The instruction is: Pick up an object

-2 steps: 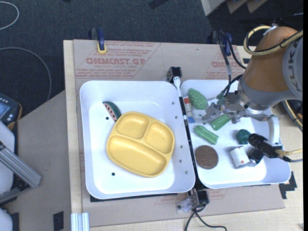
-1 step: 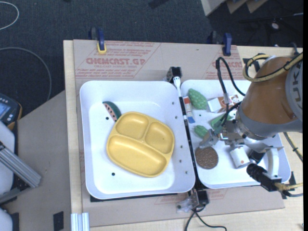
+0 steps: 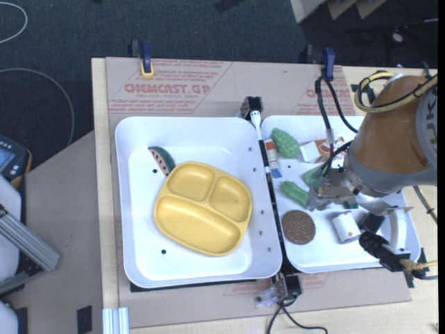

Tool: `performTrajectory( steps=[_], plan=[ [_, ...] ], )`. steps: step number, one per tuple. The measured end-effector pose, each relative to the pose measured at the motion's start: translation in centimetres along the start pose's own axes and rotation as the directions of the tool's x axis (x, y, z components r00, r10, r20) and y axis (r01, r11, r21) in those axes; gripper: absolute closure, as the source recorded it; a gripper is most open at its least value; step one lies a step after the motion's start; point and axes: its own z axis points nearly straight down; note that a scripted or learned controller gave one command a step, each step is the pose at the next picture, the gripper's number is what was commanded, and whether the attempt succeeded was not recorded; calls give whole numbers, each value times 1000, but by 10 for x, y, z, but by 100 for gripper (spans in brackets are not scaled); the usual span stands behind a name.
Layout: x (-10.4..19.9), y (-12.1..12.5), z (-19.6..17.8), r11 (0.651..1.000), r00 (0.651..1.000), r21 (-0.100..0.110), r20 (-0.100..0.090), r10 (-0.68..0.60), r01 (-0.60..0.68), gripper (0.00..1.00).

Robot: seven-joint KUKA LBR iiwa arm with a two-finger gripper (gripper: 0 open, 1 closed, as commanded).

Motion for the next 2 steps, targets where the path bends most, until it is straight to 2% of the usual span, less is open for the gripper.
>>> performTrajectory(
  steps=[1, 2],
  plan=[
    [78, 0, -42, 1000, 1000, -3, -2, -9, 9, 100],
    [83, 1, -131, 1000, 1000, -10, -1, -4, 4, 100]
  ],
)
